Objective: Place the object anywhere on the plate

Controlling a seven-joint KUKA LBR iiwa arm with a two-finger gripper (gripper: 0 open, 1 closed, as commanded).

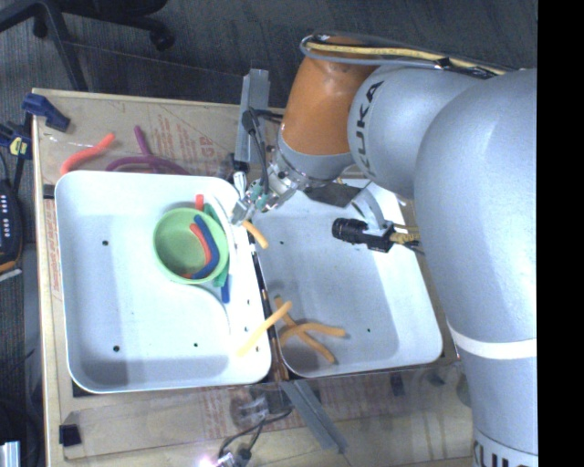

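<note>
- A wooden bench (137, 123) stands on dark carpet, with a black office chair base (109, 23) on the floor at the far left.
- On the bench's far left lie an orange strip (88, 152) and a loop of purple strips (146, 162), just beyond the left bin.
- The left white bin (119, 310) holds a green plate (187, 244) toward its far right side.
- Red (198, 248) and blue (214, 244) curved strips lie on the plate, and a blue piece (224, 288) pokes out under its near edge.
- The gripper (243, 210) hangs over the rim between the bins, just right of the plate; whether its fingers are spread or closed cannot be told.
- An orange strip (256, 233), the likely object, sits just below the gripper tip, at the far left corner of the right bin; contact is unclear.
- A yellow strip (263, 326) lies across the shared rim nearer the camera.
- The right white bin (365, 301) holds bent orange strips (310, 336) at its near left.
- The grey arm (456, 182) with its orange band (319, 91) covers the right side.
</note>
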